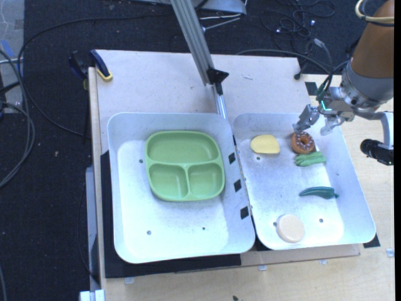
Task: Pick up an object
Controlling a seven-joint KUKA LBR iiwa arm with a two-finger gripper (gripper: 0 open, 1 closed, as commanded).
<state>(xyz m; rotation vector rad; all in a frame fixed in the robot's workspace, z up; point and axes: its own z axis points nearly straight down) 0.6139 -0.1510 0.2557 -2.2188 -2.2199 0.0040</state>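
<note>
White plastic forms the 2 shallow bins (125,168) seen side by side on the pale wooden table (156,74). In the left bin a light green plastic tray with 3 compartments (186,166) is seen lying flat. In the right white bin (351,224), 5 small things are spread out: a yellow rounded foam-like piece (265,145), a brown ring-shaped doughnut toy with pale speckles (303,143), a light green pod-shaped toy (311,160) just below the doughnut, a dark green pepper-shaped toy (319,193) lower down, and a cream round disc (291,228) near the front edge.

The grey arm with the orange band (374,42) is seen reaching in from the right, and the pincer (318,123) is held just above and beside the doughnut toy. Its 2 fingers appear spread apart, with nothing seen between them.

The doughnut toy is judged the likeliest target. Several failures can be foreseen. Because the light green pod lies almost touching the doughnut, it could be nudged or caught by 1 finger during the descent. The doughnut's rounded rim could slip out sideways if the fingers are closed off-centre. Since the doughnut sits close to the bin's far wall, a finger could also be stopped against the sloped rim before a full closure is reached.
</note>
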